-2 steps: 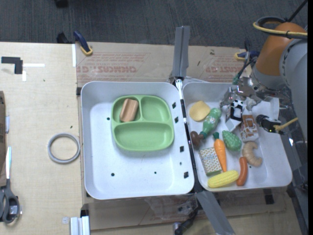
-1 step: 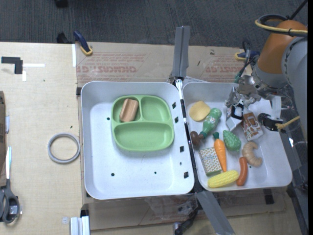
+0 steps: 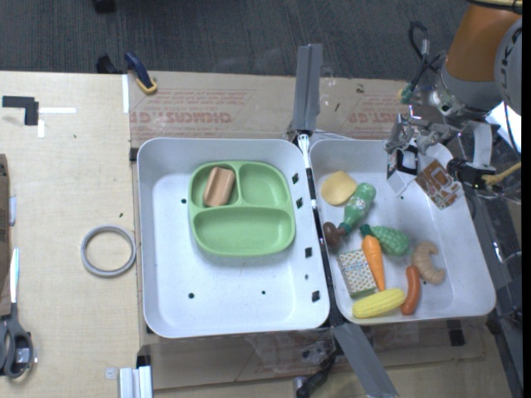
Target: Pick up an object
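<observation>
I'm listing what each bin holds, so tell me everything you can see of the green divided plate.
The green plate looks like matte plastic, a rounded square with three compartments: two small at the far side, one wide at the near side. It lies flat in the left bin, toward its far side. A tan bread-like piece rests in the far-left compartment.

You've got even, diffuse overhead light, moderately bright. The white bins point(image 3: 158, 247) read clean with soft shadows along their inner walls and a faint one under the green tray point(image 3: 243, 230). Dark floor point(image 3: 249, 15) at top stays dim. Overall sharpness is soft, and small details look grainy.
</observation>
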Action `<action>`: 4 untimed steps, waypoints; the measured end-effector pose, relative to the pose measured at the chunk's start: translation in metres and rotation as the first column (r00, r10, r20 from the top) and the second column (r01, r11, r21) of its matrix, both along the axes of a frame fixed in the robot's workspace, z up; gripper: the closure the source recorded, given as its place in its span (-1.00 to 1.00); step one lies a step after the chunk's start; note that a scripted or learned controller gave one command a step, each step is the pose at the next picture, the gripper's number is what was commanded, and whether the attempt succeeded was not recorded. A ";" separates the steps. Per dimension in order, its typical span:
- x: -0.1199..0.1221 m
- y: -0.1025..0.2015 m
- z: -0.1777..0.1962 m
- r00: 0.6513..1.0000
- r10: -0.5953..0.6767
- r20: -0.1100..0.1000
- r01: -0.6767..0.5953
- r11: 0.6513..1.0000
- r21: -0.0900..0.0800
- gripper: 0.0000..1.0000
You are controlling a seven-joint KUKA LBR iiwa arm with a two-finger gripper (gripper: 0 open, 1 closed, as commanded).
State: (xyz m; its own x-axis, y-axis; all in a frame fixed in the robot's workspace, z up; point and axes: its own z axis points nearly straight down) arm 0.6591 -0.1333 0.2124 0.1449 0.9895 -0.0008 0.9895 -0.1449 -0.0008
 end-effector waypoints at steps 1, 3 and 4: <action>0.000 -0.029 0.108 1.000 0.030 0.000 -0.030 1.000 -0.001 1.00; -0.039 0.047 0.033 0.988 0.155 0.000 -0.155 0.988 0.000 1.00; -0.050 0.075 0.023 0.994 0.113 -0.003 -0.113 0.994 0.001 1.00</action>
